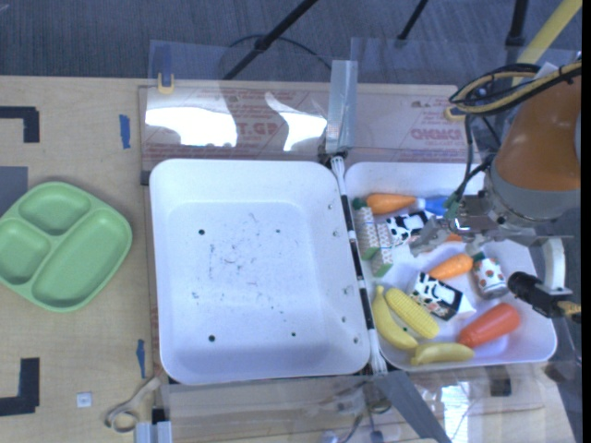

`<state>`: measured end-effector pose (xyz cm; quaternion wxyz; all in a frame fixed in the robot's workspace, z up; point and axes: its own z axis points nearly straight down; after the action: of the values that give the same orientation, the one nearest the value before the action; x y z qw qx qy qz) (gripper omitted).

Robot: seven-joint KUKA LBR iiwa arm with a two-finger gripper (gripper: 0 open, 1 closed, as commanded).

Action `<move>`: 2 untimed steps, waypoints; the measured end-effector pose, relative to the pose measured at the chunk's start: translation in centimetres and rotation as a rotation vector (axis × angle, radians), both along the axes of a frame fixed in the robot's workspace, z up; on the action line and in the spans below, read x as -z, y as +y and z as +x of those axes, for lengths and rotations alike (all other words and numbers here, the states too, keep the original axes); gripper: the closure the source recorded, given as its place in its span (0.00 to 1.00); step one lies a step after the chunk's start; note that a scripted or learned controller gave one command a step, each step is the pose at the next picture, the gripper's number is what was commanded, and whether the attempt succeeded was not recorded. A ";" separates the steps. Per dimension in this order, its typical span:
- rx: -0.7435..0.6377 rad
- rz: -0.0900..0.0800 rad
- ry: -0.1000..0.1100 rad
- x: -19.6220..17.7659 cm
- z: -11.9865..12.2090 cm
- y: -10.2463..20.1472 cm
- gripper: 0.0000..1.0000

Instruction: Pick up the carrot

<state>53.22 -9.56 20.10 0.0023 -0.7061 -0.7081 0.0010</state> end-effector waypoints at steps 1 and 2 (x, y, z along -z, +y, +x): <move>-0.031 -0.001 -0.003 8.5 3.4 -8.2 0.00; 0.026 -0.001 -0.003 2.8 2.6 -2.4 0.00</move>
<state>55.86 -11.97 17.26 0.0008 -0.7152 -0.6989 0.0003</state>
